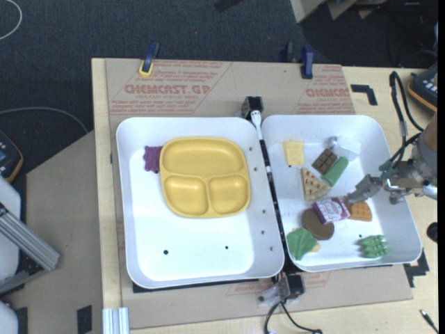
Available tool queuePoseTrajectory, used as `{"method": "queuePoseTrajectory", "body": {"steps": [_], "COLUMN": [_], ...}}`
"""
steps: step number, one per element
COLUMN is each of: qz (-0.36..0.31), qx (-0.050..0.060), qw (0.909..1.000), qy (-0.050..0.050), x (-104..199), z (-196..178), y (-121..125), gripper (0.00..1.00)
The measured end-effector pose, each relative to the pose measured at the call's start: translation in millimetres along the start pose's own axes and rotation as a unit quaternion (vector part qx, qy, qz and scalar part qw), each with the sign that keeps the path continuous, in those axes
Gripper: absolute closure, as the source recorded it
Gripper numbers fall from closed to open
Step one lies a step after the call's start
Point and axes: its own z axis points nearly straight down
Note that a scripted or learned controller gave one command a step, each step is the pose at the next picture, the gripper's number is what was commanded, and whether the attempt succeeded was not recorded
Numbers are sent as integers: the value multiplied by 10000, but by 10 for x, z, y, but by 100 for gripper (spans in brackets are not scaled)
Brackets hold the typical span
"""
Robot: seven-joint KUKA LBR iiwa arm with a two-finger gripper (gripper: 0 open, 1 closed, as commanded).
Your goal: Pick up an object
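The right white bin (379, 132) holds several toy foods. Among them are a yellow cheese slice (294, 152), a pizza wedge (313, 184), a brown chocolate bar (324, 161) and a purple-and-white packet (331, 208). An orange waffle piece (361, 212), a brown cookie (317, 225), a green leafy piece (300, 243) and a green bumpy piece (372, 246) lie nearer the front. My gripper (357, 192) reaches in from the right, low over the bin. Its tip is just above the orange waffle piece and right of the purple packet. Nothing visibly hangs from it.
The left white bin (139, 207) holds a yellow three-compartment tray (205, 176) with a purple piece (151, 158) at the tray's left edge. A black divider strip (268, 179) runs between the bins. Cables (400, 110) hang at the right beside the arm.
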Motion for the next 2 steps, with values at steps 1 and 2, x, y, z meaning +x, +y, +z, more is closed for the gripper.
{"method": "queuePoseTrajectory", "body": {"steps": [1,2], "qz": [-16,-10], "qx": [-56,-18], "qw": [10000,10000], "qy": [-14,1], "x": [1,-80], "z": [-51,474], "y": [26,-38], "gripper": [0,0]}}
